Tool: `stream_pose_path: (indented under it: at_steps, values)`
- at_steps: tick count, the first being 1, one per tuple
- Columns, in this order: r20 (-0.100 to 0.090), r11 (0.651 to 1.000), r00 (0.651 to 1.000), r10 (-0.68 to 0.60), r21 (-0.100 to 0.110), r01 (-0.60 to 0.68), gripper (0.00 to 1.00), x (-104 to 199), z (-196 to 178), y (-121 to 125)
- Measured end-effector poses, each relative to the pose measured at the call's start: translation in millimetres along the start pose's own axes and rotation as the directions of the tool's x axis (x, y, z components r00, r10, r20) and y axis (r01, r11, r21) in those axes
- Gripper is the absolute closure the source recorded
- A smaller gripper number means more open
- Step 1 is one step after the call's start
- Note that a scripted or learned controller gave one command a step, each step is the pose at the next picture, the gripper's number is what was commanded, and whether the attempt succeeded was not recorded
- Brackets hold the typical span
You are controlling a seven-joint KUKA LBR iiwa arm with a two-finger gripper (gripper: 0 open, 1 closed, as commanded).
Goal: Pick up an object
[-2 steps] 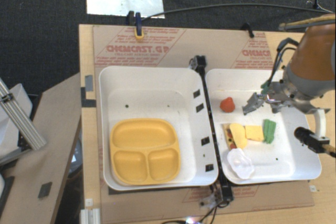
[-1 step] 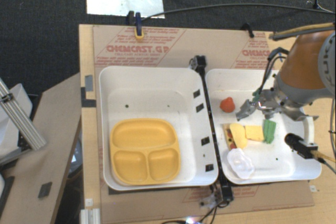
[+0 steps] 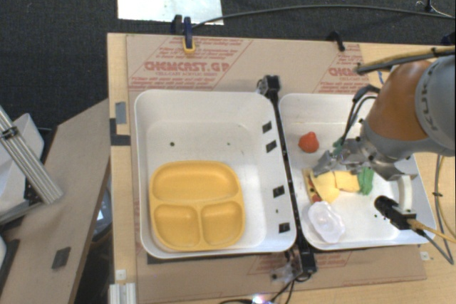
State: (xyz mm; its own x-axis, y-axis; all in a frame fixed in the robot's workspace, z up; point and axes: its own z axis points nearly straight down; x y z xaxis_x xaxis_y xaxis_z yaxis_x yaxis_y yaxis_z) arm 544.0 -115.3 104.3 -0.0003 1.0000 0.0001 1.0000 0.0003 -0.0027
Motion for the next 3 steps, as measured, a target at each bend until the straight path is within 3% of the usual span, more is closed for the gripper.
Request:
stream_pose_path:
  at_steps: [1, 2, 3]
  values:
    - [-0.001, 1.0, 1.0, 0.0, -0.02, 0.0, 0.0, 1, 13, 7]
    - [-0.003, 1.0, 1.0, -0.001, -0.021, 0.001, 1.0, 2, 2, 7]
    - [0.001, 1.0, 1.0, -0.003, -0.008, 0.003, 1.0, -1, -42, 8]
